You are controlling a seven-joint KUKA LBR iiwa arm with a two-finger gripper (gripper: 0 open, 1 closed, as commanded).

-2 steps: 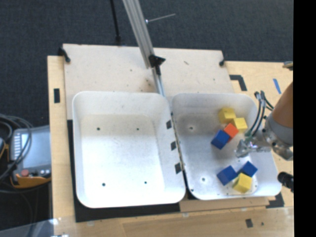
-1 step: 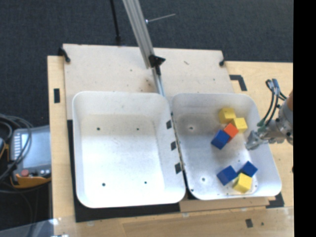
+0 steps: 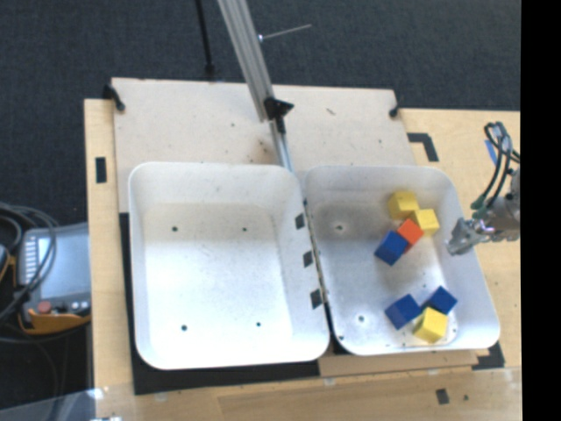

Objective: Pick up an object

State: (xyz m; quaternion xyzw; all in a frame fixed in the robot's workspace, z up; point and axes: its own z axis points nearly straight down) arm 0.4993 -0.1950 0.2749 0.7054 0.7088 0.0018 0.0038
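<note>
Several small blocks lie in the right bin. Two yellow blocks, an orange block and a blue block cluster in its upper right. Near its lower right corner sit two more blue blocks with a yellow block between them. My gripper hangs over the bin's right rim, to the right of the orange block, and nothing shows in it.
The left bin lies beside the right one. A slanted metal rail runs down to the gap between the bins. Cables hang at the right edge. A grey device sits off the bench's left side.
</note>
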